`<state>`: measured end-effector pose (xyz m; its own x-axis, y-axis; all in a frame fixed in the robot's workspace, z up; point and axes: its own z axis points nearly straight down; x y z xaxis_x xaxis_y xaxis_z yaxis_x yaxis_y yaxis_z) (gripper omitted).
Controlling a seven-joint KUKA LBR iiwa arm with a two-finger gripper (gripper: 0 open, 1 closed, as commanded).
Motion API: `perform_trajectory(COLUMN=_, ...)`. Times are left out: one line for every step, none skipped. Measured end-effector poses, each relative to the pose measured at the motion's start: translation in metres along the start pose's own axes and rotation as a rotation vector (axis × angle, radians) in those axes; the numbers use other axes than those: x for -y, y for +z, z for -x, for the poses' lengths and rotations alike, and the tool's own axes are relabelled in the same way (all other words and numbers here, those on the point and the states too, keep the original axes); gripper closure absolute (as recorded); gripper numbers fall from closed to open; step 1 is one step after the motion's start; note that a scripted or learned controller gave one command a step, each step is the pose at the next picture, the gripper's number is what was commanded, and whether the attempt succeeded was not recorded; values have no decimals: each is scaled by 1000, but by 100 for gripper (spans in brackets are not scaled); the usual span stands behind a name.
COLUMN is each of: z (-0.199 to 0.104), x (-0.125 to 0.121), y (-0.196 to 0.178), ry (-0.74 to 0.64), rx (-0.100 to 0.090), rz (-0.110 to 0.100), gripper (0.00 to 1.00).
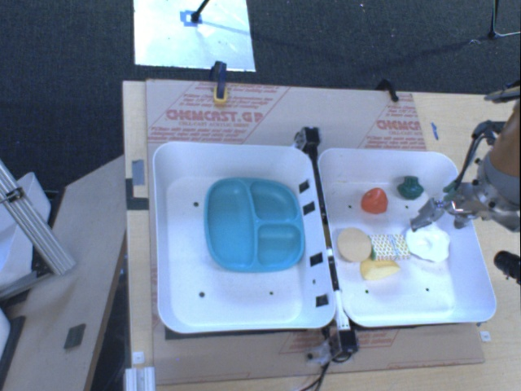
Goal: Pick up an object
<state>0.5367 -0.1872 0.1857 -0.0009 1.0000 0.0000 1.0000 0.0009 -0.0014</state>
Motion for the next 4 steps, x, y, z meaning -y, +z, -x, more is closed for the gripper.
perform_trajectory(z=-1, x=-1, y=42, ry=-1, rx=0, rz=0, gripper=0)
perform_trajectory(z=-1, x=-4, y=90, ry=1, rx=-1, rz=6, gripper=0)
perform_trajectory(z=-1, x=-7, y=75, ry=-1, rx=2, rz=15, gripper=100)
perform_trajectory(z=-7, x=-13, y=29, ry=-4, rx=2, rz=7, gripper=100)
